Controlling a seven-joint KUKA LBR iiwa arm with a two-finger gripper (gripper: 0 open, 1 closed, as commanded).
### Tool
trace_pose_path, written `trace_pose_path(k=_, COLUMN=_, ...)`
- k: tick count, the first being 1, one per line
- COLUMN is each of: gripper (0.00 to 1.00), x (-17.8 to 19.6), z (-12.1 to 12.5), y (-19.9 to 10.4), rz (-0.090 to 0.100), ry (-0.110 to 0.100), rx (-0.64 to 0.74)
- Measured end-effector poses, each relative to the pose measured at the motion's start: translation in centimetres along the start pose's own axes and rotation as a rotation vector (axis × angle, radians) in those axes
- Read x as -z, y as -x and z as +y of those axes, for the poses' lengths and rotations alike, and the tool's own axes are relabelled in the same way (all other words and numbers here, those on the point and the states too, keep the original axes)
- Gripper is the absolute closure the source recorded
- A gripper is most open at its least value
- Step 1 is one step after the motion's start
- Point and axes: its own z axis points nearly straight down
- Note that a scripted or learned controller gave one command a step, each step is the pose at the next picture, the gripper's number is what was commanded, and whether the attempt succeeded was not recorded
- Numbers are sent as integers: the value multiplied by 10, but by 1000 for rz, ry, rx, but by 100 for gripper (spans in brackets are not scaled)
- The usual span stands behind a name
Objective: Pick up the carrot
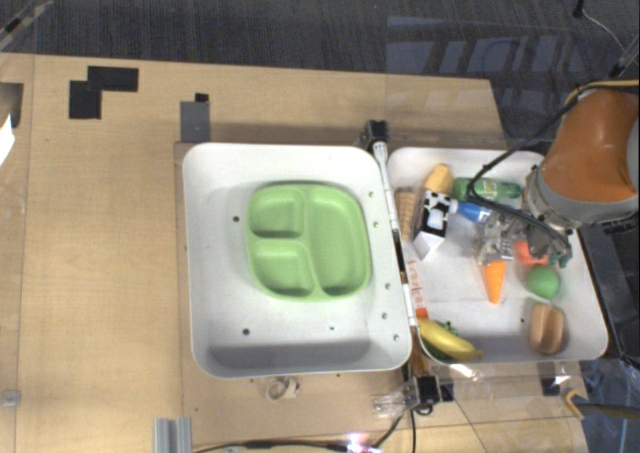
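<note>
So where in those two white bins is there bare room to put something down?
The left bin has bare floor all around the green divided plate. The right bin is crowded: carrot, banana, green bottle and others. Its one open patch lies between carrot and banana.

Green divided tray (306, 239) is sitting centered in the left bin (215, 341). In the right bin (590, 341): banana (447, 341) is lying at 7 o'clock, bread roll (546, 327) at 5, green ball (543, 282) just at its 12. Green bottle (490, 188) is lying at the bin's 12 o'clock, black-and-white box (432, 213) at 10. Wooden table (90, 271) is carrying both.
</note>
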Motion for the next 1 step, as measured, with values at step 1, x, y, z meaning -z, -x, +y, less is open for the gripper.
trace_pose_path(k=1, gripper=0, x=0, z=0, y=0, rz=1, ry=0, rx=0)
